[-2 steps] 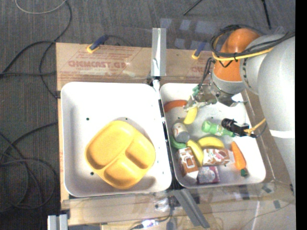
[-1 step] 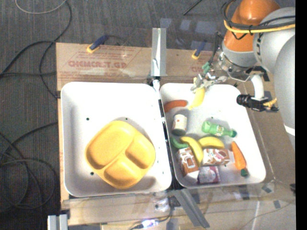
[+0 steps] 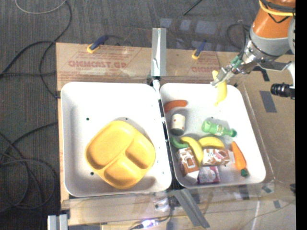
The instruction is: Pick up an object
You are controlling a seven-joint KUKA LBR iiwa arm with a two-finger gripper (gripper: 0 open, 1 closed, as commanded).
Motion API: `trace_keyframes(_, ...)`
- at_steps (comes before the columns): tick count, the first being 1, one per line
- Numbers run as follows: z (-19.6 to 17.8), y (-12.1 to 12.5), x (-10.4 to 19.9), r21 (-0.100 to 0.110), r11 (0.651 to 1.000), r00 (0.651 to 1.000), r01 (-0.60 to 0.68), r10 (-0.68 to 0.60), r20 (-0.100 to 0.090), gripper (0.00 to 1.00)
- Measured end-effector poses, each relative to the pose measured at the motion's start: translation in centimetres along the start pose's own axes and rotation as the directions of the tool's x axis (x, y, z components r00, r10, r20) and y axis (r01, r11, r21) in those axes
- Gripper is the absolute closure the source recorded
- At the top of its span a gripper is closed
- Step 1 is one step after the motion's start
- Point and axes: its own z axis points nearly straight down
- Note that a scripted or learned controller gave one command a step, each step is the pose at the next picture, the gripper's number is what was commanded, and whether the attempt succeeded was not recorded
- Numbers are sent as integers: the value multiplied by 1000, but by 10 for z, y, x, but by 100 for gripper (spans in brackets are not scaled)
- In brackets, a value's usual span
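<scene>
Grey arm with an orange band

The arm (image 3: 274, 20) was grey and orange; its tool (image 3: 225, 76) showed slim metal parts with green accents.

Left white bin (image 3: 72, 128): a yellow sectioned plastic tray (image 3: 121, 154) blocks the centre; margins open. Right white bin (image 3: 252, 123): items crowd the front half; upper floor mostly open.
</scene>
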Motion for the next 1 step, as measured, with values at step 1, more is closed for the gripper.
trace_keyframes(1, 41, -8, 38, -1, 978, 978, 209, -209, -4, 100)
